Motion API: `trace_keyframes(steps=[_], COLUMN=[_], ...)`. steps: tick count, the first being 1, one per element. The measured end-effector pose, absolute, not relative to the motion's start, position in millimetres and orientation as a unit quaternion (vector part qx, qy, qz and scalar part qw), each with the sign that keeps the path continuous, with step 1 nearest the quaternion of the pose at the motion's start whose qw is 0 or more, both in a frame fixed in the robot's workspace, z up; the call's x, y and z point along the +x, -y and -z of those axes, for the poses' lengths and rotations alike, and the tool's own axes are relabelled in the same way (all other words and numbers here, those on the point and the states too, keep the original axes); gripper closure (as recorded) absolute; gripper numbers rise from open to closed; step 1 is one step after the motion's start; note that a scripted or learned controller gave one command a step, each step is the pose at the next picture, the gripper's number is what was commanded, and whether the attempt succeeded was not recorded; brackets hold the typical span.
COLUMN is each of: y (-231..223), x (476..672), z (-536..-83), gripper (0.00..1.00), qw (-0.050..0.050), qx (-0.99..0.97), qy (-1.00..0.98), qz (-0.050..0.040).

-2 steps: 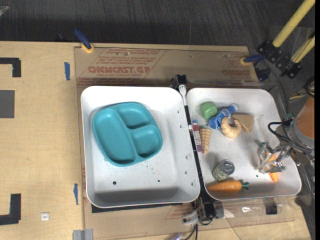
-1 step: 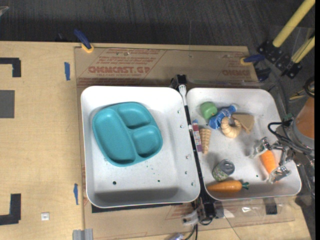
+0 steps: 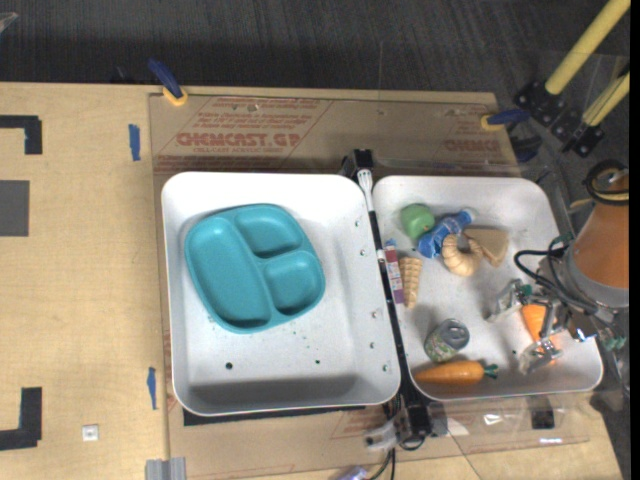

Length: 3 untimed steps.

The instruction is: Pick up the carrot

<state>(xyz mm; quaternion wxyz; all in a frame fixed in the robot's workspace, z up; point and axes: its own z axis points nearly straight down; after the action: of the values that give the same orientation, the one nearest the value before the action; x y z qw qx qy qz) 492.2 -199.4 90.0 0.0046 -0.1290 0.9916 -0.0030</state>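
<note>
Nearest the camera, the carrot (image 3: 452, 372) lies on its side along the near wall of the right bin (image 3: 530, 193), green end to the right. Just beyond it sits a small round tin (image 3: 446, 339). The gripper (image 3: 535, 330) hangs over the bin's right side, well apart from the carrot; whether it is wide or narrow I cannot tell. A teal divided plate (image 3: 254, 265) rests in the left bin (image 3: 190, 368).
</note>
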Motion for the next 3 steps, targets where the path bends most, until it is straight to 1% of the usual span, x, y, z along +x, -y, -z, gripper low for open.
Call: trace_keyframes(steps=[1,2,3], y=[198,124,196], x=[497.9,520.2,519.4], z=[-103,-112,-91], gripper=[1.0,1.0,1.0], qw=[0.013,0.005,0.008], qx=[-0.13,-0.165,-0.359], qy=[-0.991,-0.986,-0.933], qz=[0.0043,-0.0012,0.0027])
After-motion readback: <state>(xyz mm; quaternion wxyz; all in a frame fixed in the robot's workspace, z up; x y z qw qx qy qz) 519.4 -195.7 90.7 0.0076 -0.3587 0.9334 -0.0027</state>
